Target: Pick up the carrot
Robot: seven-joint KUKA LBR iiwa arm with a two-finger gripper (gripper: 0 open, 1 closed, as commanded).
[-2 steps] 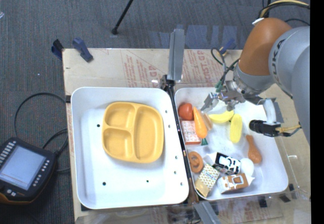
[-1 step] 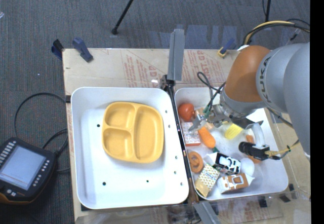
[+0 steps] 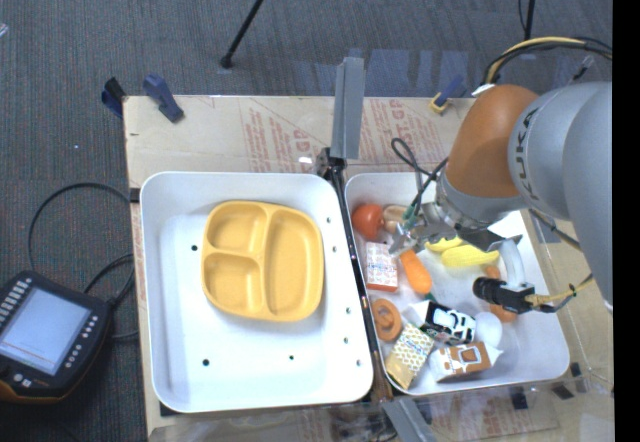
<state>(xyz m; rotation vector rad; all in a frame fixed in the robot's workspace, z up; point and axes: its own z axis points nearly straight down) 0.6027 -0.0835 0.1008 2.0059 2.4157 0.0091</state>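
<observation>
Now | carrot in right bin, between card and banana | gripper just above its top end, jaw state: cannot tell | likely light, stiff, smooth plastic; grip mid-body across width.

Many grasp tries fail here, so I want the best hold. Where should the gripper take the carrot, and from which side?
Probably across the carrot's middle, coming from above. It lies flat in the right bin, slanting from upper left to lower right, so fingers should close across its narrow width. A small packet sits close on its left and the yellow banana to its right, leaving little room for a sideways approach.
</observation>
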